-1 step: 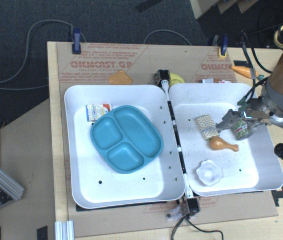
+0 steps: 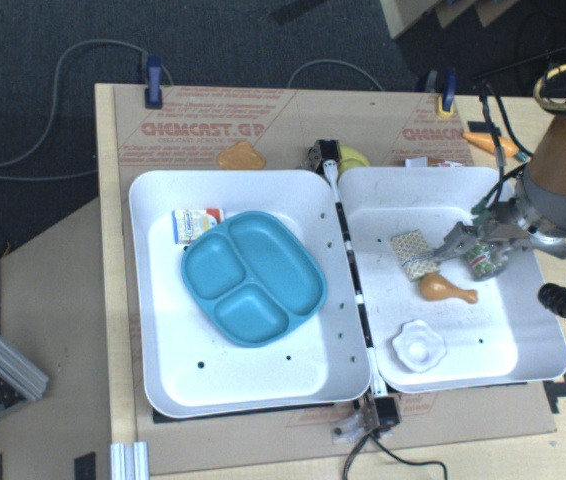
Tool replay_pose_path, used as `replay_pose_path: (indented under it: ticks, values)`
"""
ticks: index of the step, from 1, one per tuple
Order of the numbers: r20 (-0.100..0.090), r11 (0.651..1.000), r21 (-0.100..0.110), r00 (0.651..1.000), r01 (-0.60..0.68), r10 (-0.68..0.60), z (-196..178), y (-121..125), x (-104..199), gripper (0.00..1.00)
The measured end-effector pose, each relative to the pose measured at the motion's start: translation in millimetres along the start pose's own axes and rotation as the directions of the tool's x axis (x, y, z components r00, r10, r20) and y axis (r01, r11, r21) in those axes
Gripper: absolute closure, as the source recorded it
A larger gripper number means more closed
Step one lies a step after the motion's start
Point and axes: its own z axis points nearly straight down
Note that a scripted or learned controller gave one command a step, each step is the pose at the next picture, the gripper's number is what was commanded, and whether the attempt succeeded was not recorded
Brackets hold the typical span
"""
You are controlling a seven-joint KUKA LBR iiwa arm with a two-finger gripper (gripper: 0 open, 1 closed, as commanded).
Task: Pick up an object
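Note:
My gripper hangs low over the right bin, near its upper right part. A small green and red object sits right at the gripper's tip, partly covered by it. Just left of the gripper lies a checkered packet. A tan toy drumstick rests below the gripper. Further toward the front lies a white egg-like piece. The arm's orange band rises at the right.
The left bin holds a blue divided plate and a small white packet. Behind the bins lie an orange item, a yellow-green item and another orange piece. Blue clamps grip the board's back edge.

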Motion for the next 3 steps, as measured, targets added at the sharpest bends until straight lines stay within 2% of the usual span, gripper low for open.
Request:
replay_pose_path:
  ticks: [1, 2, 3]
  values:
    - [-0.002, 1.000, 0.000, 1.000, 0.003, -0.003, 78, 4, 20, 0.00]
    - [0.000, 1.000, -0.004, 1.000, 0.001, -0.001, 65, 4, 19, 1.00]
    - [0.000, 1.000, -0.003, 1.000, 0.001, -0.001, 66, 4, 19, 0.00]
